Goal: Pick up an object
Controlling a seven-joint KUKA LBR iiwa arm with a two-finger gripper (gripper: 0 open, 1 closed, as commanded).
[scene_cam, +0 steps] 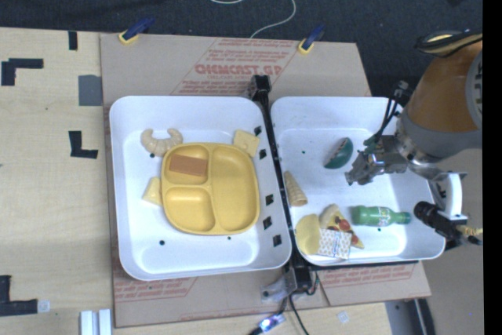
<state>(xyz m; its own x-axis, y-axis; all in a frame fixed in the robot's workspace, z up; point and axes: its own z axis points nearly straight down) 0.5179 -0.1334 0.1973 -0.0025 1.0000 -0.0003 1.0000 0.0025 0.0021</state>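
- Plainly legible, red print on the flat brown cardboard sheet (235,67) under the bins reads roughly "CHEMCAST", seen upside down; the smaller lines below it are too blurred to read
- No writing can be made out on the green plastic bottle (379,216), which lies on its side near the front of the right white bin (314,118)
- Just left of the bottle sits a small white printed packet (336,244), its print too small to read, resting on a yellow slice with red bits (329,217) and a pale yellow round piece (307,233)
- A dark teal leaf-shaped object (340,153) lies near the middle of the right bin, and a tan cone (295,188) lies by its left wall
- The grey arm with an orange band (443,94) reaches in from the right, wrist bent down over the right bin
- Its gripper (362,171) hangs just right of the teal object and above the bottle; whether the jaws are spread or pressed together cannot be told
- The left white bin (129,247) holds a yellow divided plastic tray (212,188) with a brown slab (188,164) in one compartment, and a tan curved pastry-like piece (159,140) beside it
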